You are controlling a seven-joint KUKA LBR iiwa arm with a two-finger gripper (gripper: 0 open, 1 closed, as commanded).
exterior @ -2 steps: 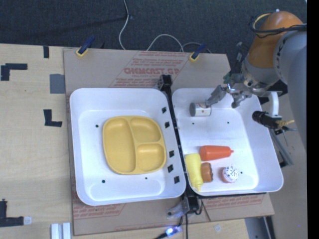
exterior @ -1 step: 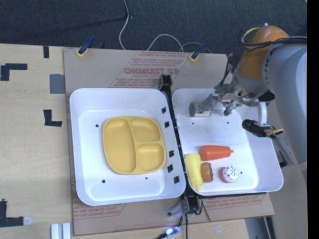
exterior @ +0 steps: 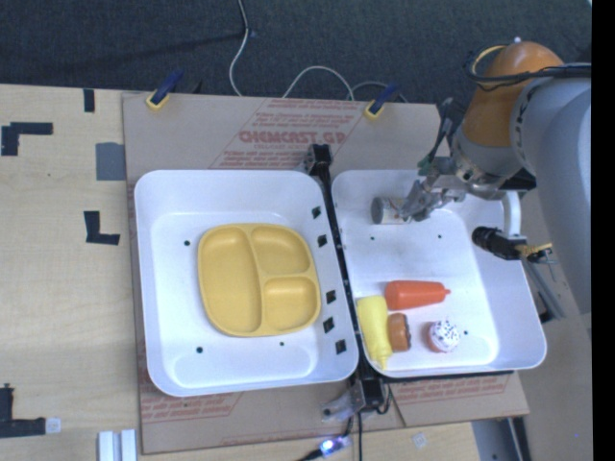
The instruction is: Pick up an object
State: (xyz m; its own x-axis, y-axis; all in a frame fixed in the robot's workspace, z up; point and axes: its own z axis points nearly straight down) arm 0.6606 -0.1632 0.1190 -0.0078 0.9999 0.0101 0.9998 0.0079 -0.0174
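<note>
Near right bin's (exterior: 500,286) far wall, gripper (exterior: 415,207) hovers, finger state unclear. Carrot (exterior: 415,294) looks light, rigid, smooth; grasp across mid-body.

Red printed lettering runs across the far strip of the brown cardboard sheet (exterior: 288,128) that lies under the two bins. Its large line appears to begin "CHEMCAST" followed by letters resembling "GP"; the end of that line is hidden behind the black divider between the bins. Smaller red lines above and below it, and red diagonal stripes at either side, are too fine to read. Faint red print also shows on the near edge of the same sheet, illegible. No other text, number or brand can be read.
</note>
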